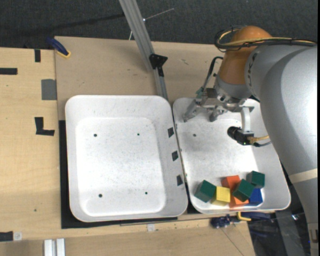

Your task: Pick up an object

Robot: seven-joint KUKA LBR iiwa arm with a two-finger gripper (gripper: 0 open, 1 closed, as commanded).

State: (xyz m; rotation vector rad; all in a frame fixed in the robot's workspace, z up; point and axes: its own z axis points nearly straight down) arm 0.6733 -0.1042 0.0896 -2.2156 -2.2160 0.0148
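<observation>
Several small blocks lie bunched in the near right corner of the right bin (pixel 208 148): a dark green one (pixel 205 190), a yellow one (pixel 222 195), an orange one (pixel 232 181), two more green ones (pixel 245 189) (pixel 257 178) and a blue one (pixel 256 197). My gripper (pixel 201 114) hangs over the far left end of that bin, well away from the blocks. Its fingers are spread open, and nothing sits between them. The grey arm with its orange band (pixel 240 57) covers the bin's far right side.
The left bin (pixel 117 153) lies beside the right one, their rims touching. A slanted metal pole (pixel 141 33) runs from the top of the view down to the bins' far junction. A blue and yellow clip (pixel 59 46) rests on the bench at far left.
</observation>
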